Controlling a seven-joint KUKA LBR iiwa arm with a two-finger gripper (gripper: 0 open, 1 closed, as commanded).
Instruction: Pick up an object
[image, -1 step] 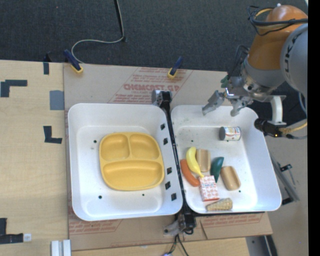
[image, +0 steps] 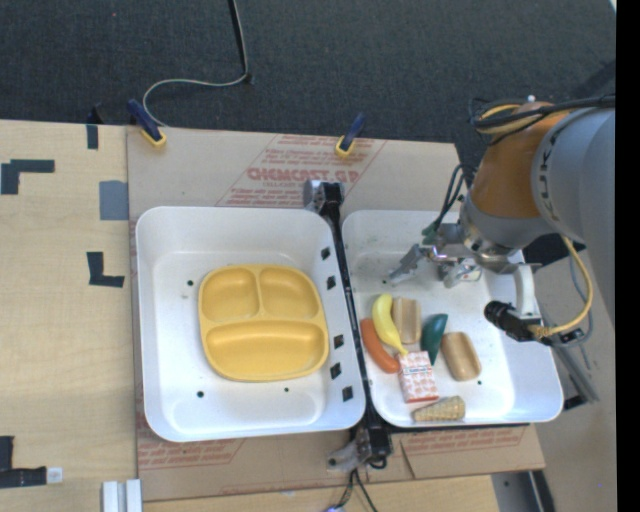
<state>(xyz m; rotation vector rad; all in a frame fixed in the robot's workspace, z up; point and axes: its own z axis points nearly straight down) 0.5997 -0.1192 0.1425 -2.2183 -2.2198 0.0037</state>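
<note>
— White right bin (image: 520, 395): food toys (image: 420, 350) crowd its front half, back half bare.
— And the gripper (image: 432, 262)?
— Over that bare floor, fingers spread apart, pinching nothing

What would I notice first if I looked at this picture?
Probably the big yellow plate with three sections, lying alone in the left bin. Next, the pile of toy food in the right bin: a banana, a green pepper and a bread roll. Above them hangs the grey-and-orange arm, its gripper near the bin's upper part.
</note>
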